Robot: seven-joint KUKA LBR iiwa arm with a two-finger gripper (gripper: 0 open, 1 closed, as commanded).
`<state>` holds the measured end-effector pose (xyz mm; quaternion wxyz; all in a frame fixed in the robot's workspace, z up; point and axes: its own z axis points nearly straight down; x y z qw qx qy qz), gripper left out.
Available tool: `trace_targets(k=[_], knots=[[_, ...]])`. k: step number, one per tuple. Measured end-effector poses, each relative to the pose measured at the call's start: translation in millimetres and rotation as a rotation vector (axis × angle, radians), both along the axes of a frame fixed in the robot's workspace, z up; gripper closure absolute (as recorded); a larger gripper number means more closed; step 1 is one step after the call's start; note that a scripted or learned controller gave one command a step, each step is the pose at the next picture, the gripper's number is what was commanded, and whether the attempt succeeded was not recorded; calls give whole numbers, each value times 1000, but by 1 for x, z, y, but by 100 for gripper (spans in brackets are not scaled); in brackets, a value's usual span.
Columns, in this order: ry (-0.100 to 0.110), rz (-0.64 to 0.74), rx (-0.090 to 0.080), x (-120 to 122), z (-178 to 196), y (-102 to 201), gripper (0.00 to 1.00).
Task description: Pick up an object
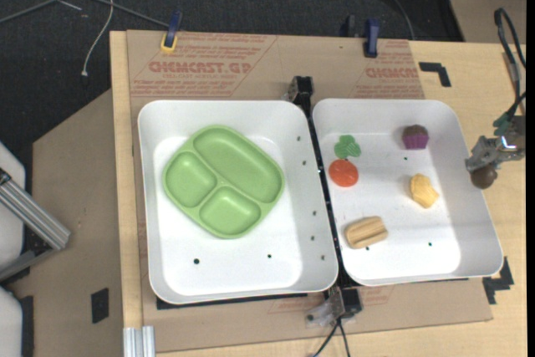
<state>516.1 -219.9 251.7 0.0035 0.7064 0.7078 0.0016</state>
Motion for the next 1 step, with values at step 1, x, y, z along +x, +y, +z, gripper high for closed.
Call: trace_targets(k=[1], knots=[[4, 5, 4, 18, 0, 51, 100]])
